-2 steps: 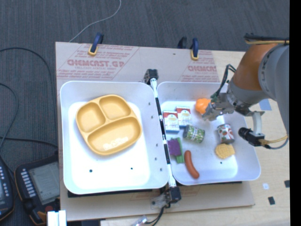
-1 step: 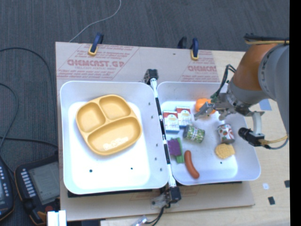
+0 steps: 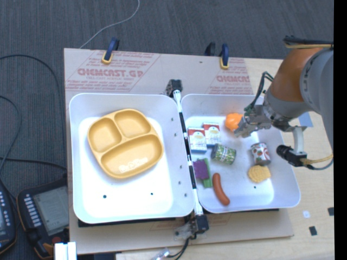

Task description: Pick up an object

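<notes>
While the arm leans in over the right bin: here's the picture, folks!
Hand: low in the right bin's far half, just beside the orange ball; open or closed, I cannot tell.
Likely target: that orange ball, near the far wall, still resting on the bin floor, I'd judge.
Crowding: small cartons, green can, little jar, round cookie, sausage and purple piece cluster mid-bin.
Open room: the near right corner.
Left bin: yellow divided plate sits centred, out of the way.
</notes>
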